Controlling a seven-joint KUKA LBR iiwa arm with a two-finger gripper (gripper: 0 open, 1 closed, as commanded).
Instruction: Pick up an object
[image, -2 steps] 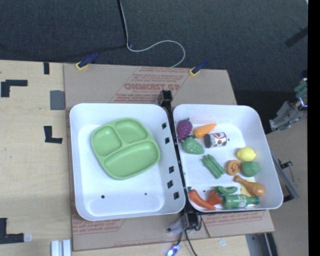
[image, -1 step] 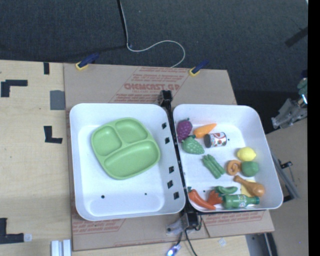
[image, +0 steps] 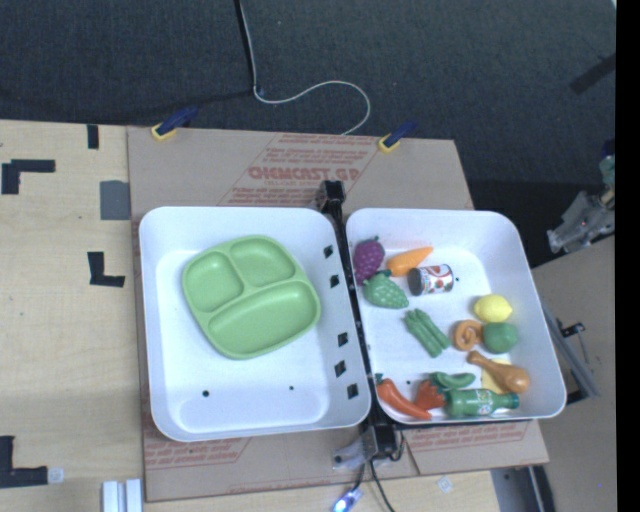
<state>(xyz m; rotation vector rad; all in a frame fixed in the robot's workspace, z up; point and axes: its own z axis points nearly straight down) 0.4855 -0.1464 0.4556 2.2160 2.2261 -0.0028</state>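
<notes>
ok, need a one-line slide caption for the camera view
Overhead start state: green three-compartment plastic tray in the left white bin; toy foods, including a yellow lemon, scattered in the right white bin.

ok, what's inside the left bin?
The left bin holds one green divided plate with three compartments, nothing in them, lying towards the bin's back. A few small dark specks mark the bin floor. Whatever lies under the plate is covered.
</notes>
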